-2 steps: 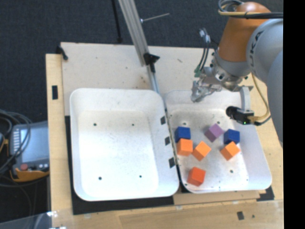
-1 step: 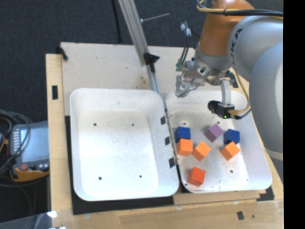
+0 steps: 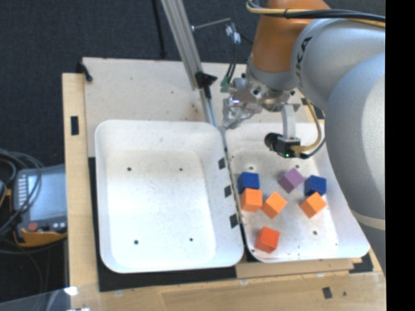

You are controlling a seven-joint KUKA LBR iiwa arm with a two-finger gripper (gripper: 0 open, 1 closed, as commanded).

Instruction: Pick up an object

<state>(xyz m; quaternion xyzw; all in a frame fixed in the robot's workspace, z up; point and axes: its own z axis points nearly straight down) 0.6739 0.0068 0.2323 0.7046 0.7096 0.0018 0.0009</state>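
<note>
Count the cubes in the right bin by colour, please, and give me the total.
Blue cubes: 2
Purple cube: 1
Orange cubes: 4
Total: 7 cubes, all in the right bin.

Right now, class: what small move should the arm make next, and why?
Probably shift the gripper toward the camera and lower it over the blue cube. The gripper sits above the right bin's far corner, apart from the cubes clustered nearer the camera.
</note>
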